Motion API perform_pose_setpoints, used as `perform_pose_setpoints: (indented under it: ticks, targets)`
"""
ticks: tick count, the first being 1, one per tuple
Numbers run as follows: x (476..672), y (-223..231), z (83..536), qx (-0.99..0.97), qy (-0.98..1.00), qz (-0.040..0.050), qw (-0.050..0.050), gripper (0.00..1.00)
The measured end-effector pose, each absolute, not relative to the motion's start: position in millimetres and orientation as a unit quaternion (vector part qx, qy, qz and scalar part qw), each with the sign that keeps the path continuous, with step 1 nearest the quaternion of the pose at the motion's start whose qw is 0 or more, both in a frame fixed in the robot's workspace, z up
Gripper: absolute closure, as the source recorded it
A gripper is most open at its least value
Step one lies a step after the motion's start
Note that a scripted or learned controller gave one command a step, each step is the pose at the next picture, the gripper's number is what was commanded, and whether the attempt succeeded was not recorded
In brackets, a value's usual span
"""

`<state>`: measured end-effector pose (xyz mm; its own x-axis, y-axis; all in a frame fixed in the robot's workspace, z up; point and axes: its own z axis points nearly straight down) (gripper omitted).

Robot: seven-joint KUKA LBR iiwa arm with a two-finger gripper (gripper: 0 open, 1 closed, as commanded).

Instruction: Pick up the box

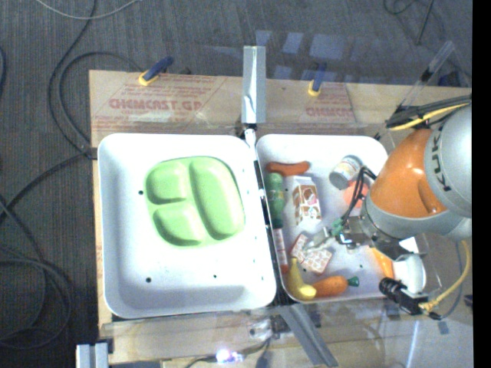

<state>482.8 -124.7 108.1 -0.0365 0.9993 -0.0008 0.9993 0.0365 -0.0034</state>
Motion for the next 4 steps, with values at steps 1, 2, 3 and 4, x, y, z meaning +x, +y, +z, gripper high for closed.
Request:
perform_pose_setpoints:
  ticks: [1, 2, 3, 4]
  targets:
    - [486.8, -118.6, 93.6, -0.685, -0.728, -0.0035, -0.003, 0.00]
    - [491.4, -119.6, 106.2, -0.686, -0.728, -0.0071, -0.009, 1.00]
    - [490.3, -118.5, 113.3, -0.686, -0.728, -0.0060, -0.007, 1.00]
    - [482.5, -90.1, 181.8, -0.665, -0.747, 0.0024, 0.002, 1.00]
